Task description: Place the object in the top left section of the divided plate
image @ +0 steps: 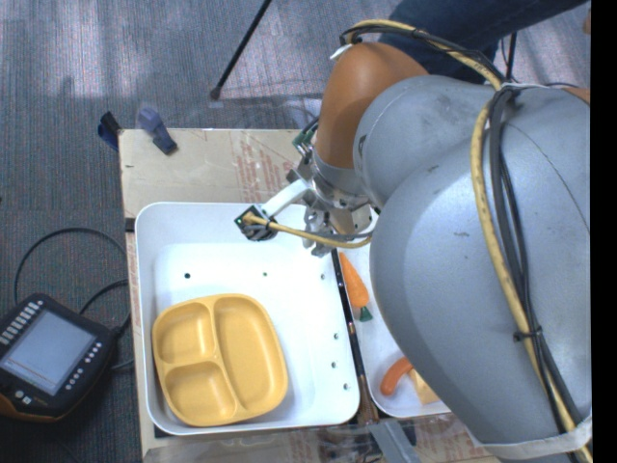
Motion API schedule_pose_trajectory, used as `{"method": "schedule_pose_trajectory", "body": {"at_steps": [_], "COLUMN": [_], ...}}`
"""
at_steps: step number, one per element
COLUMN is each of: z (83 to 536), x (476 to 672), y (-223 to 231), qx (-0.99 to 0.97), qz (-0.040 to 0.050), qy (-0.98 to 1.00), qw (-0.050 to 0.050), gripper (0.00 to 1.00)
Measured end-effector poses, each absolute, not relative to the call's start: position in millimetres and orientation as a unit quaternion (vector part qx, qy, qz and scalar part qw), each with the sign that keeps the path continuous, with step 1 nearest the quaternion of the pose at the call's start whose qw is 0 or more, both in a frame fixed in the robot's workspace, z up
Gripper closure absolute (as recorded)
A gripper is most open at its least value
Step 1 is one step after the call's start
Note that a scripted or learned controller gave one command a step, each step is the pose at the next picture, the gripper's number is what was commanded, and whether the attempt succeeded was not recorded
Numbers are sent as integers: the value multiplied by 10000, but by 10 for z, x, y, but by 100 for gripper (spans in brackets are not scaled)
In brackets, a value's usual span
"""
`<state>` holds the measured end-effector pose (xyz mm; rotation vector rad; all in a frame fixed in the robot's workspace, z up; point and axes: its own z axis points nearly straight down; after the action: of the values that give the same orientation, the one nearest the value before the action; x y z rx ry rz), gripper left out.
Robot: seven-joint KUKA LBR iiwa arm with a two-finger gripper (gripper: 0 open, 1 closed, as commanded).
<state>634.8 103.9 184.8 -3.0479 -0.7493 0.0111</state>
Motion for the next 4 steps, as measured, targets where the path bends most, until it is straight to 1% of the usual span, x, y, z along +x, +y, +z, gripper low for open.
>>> {"method": "schedule_pose_trajectory", "body": {"at_steps": [1, 2, 3, 4], "z": [1162, 841, 847, 1349], "x": [6232, 5883, 5887, 6093], "y": [1129, 1467, 1466, 1110], "qx": [-9463, -9393, -9393, -9837], "qz": [67, 59, 53, 26], "qy": [-3231, -3431, -3430, -1800], "qw": [16, 17, 15, 15], "gripper": [100, 100, 0, 0]}}
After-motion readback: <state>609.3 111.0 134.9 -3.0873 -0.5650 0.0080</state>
